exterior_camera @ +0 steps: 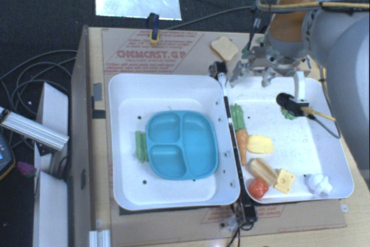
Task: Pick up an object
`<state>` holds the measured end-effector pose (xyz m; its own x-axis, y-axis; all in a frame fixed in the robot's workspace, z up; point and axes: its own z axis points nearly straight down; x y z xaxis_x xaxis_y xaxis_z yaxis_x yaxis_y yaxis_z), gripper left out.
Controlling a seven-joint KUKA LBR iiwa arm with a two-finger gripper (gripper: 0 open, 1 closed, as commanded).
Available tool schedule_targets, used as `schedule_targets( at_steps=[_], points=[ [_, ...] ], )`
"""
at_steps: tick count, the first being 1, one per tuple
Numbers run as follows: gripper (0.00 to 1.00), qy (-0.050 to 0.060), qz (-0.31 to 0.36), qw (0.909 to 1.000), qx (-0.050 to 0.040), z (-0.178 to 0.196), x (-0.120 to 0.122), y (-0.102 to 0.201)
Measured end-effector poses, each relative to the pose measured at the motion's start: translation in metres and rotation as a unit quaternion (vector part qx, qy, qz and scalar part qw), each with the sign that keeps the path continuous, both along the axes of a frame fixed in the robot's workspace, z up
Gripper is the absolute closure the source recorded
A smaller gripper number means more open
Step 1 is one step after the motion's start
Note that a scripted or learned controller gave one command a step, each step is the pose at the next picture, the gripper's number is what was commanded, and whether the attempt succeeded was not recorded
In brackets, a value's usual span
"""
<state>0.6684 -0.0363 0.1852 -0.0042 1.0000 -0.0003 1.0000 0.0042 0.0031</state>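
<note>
My gripper [252, 77] hangs over the far left corner of the right bin [324, 142], open, with nothing between its fingers [237, 73]. Below it in that bin lie a green vegetable stick [237, 115], an orange carrot [241, 144], a yellow lump [260, 144], a tan roll [262, 169], a red tomato [258, 187], a cheese wedge [284, 180] and a white object [318, 183]. A small green piece [288, 114] lies further right, partly hidden by the arm's fittings.
The left bin [127, 118] holds a blue divided plate [181, 144] and a green pod [140, 146] beside it. A bread slice [224, 48] lies on the cardboard behind the bins. Cables and a grey box [49, 124] are to the left of the bench.
</note>
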Motion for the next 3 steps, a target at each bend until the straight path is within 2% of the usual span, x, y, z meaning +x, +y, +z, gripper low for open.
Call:
schedule_targets(
  at_steps=[1,2,3],
  points=[
    [0.00,0.001,-0.001,1.0000,-0.0005,-0.030,-0.026,-0.051],
    [0.00,0.001,-0.001,1.0000,-0.0005,-0.064,0.000,-0.123],
    [0.00,-0.002,-0.001,1.0000,-0.0011,-0.089,-0.021,-0.147]
  ],
)
